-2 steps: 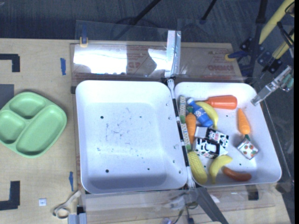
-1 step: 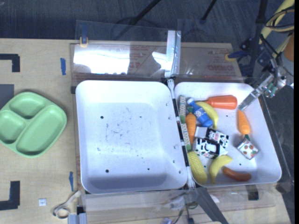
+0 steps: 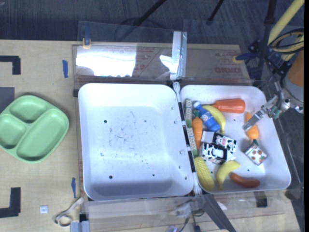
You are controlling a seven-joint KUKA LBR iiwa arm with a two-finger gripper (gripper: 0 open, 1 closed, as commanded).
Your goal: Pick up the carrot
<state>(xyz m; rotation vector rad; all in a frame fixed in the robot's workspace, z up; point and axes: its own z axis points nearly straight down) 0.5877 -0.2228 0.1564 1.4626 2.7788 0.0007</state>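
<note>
A small orange carrot (image 3: 197, 128) lies along the left wall of the right bin (image 3: 282, 163), with its narrow end toward the front. A longer orange-red piece (image 3: 230, 105) lies at the back of that bin. My gripper (image 3: 254, 121) reaches in from the right and hangs over the bin's right side, well apart from the carrot. Its tip sits just above a small orange item (image 3: 253, 132) and partly covers it. Nothing shows as held.
The right bin also holds a banana (image 3: 215, 114), a blue bottle (image 3: 208, 120), a black-and-white box (image 3: 215, 151), a corn cob (image 3: 204, 173), a second banana (image 3: 227, 170), a red sausage (image 3: 244, 180) and a spotted cube (image 3: 256, 153). The left bin (image 3: 130, 134) adjoins it. A green divided plate (image 3: 31, 128) sits far left.
</note>
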